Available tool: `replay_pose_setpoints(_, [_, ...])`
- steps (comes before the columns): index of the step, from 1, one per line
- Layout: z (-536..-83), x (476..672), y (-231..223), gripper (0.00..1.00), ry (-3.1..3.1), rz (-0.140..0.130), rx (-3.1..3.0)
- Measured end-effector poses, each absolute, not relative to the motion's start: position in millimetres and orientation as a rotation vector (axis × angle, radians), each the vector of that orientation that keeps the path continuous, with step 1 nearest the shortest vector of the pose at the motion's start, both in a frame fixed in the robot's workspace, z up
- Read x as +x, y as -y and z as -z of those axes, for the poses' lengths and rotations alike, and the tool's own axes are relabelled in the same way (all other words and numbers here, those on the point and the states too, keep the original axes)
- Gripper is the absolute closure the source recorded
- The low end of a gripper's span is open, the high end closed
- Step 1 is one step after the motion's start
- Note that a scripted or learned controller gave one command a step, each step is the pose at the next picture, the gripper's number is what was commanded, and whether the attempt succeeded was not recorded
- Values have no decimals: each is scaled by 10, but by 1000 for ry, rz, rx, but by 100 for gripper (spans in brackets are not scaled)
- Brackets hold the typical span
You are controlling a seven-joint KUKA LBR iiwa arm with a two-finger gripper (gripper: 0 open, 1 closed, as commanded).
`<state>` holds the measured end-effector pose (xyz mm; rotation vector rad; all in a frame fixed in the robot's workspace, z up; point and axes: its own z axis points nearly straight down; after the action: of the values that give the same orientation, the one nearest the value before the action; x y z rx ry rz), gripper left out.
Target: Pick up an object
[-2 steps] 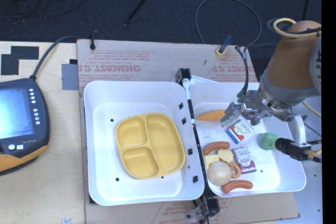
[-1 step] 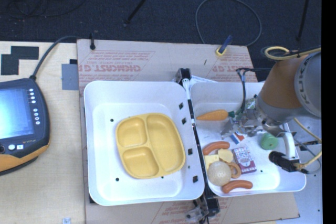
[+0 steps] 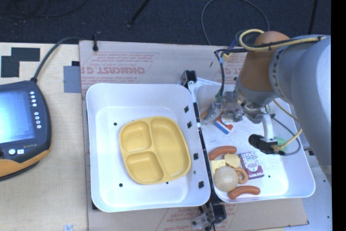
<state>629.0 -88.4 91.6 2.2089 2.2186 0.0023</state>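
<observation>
While my pincer [image 3: 219, 113] hangs low over the far left corner of the right bin [image 3: 289, 170], close to the side that meets the left bin [image 3: 102, 170], I judge that I am at the reach-and-grasp step. Nothing shows clamped in it, and from this slant I cannot tell whether it is spread or pressed together.

Just beside it, on the near side, a small red, white and blue piece [image 3: 223, 126] lies flat on the bin floor. I cannot tell whether I touch it. It looks like the likeliest thing to take. The next move, as I judge it, calls for centring over that piece, coming straight down and closing across its narrow sides. It looks thin and flat, so it could slip out, and the bin wall close by leaves little room on that side.

Farther toward the near rim, well apart from me, sits a cluster: a reddish sausage [image 3: 223, 152], a pale yellow wedge [image 3: 233, 160], a purple and white packet [image 3: 252, 164], a round beige ball [image 3: 225, 178] and a second sausage [image 3: 244, 191]. They crowd together, so a grasp there would risk nudging the neighbours.

A yellow divided tray [image 3: 155, 149] lies alone in the left bin. On the worktop [image 3: 65, 181] beyond it rests a pendant [image 3: 21, 121] with a lit screen, out of my way.
</observation>
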Motion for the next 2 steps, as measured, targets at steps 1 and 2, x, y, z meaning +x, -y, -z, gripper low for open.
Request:
replay_pose_setpoints(1, [-904, 6464, 1019, 0, -2222, -2, 2218])
replay_pose_setpoints(2, [-918, 6467, 899, 0, -2215, 0, 2213])
